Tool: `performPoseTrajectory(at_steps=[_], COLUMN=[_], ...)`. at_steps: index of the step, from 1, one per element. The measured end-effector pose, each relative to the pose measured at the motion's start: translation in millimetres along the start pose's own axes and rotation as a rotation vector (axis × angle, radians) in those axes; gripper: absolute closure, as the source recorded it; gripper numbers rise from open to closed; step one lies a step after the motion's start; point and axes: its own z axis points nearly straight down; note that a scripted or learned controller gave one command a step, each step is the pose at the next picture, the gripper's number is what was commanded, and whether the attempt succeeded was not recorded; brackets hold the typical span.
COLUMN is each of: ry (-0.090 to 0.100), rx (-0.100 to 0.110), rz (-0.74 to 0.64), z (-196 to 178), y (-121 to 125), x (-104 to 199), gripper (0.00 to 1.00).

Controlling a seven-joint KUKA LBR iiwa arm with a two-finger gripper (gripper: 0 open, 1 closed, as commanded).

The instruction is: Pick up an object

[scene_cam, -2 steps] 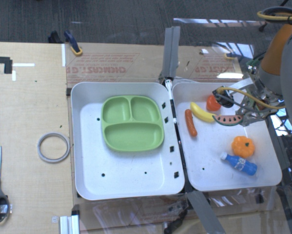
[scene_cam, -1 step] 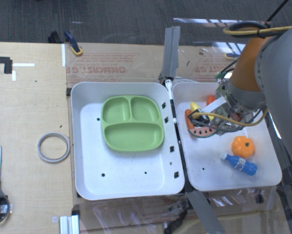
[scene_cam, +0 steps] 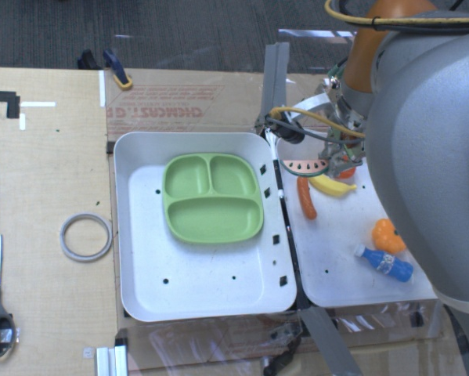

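Banana (scene_cam: 333,186) is the toy nearest the gripper (scene_cam: 342,153), lying in the right bin (scene_cam: 328,249) up near its far edge, just below and a shade to the camera's left of where the tool hangs. Its long axis runs roughly left to right across the view, with a slight sag in the middle. Touching or nearly touching it on the far side sits a watermelon slice (scene_cam: 303,165), and an orange-red carrot (scene_cam: 306,197) lies just beside them, pointing down the bin at a slant. It's a tight little cluster, so a descent here risks nudging a neighbour instead of closing cleanly on one piece.

Whether the gripper is spread or pressed together cannot be told; cables and wrist hardware crowd that spot, and nothing can be seen pinched there.

Further toward the near edge, well apart from the cluster, lie an orange fruit (scene_cam: 385,236) and a blue bottle (scene_cam: 384,263), close to each other with open white floor around them. The left bin (scene_cam: 132,272) holds a green divided plate (scene_cam: 213,198). The bin floor looks smooth and flat, so small toys may slide when pushed
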Motion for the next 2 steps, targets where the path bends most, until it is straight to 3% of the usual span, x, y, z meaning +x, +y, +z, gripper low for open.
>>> performPoseTrajectory(at_steps=[1, 2], ry=[0.001, -0.001], rx=[-0.001, -0.003], rz=[0.012, -0.188], z=[-31.2, -94.3], y=[-73.5, -118.6], x=[45.8, 7.4], gripper=[1.0, 1.0])
